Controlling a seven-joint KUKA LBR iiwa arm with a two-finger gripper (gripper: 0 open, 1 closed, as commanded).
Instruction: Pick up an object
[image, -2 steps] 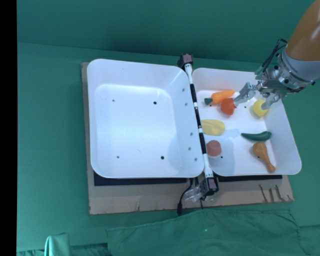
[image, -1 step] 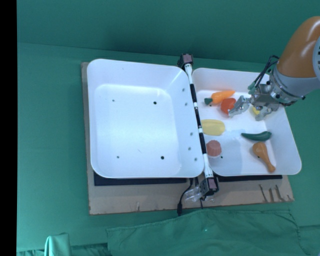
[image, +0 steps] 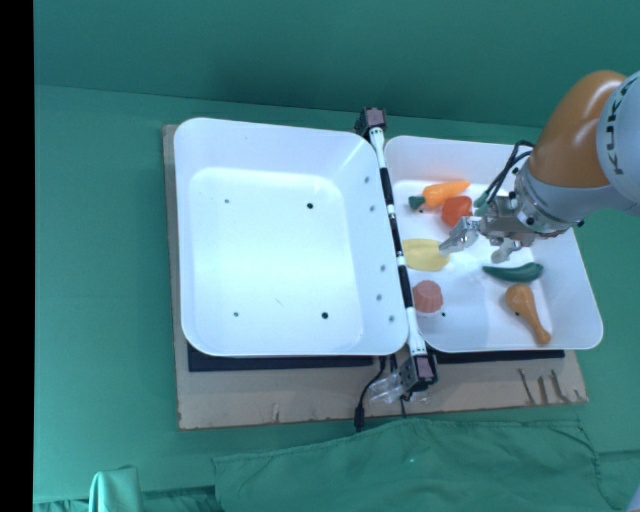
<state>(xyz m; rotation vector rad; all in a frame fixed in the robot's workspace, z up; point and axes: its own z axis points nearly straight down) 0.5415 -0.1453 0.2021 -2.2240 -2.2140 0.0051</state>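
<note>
Several toy foods lie in the right bin (image: 572, 330). An orange carrot (image: 440, 192) and a red piece (image: 456, 209) sit at the back left, a yellow piece (image: 425, 255) and a pink round piece (image: 428, 296) lie near the divider, and a dark green pepper (image: 513, 271) and a tan drumstick (image: 527, 310) rest toward the front right. My gripper (image: 470, 232) hovers over the middle of this bin, just right of the red and yellow pieces. Its fingers stand apart with nothing between them.
The left bin (image: 275, 250) lies beside the right one, separated by a white and black bar (image: 393, 235). Both bins rest on a cardboard sheet (image: 300, 400). Green cloth covers the bench around it.
</note>
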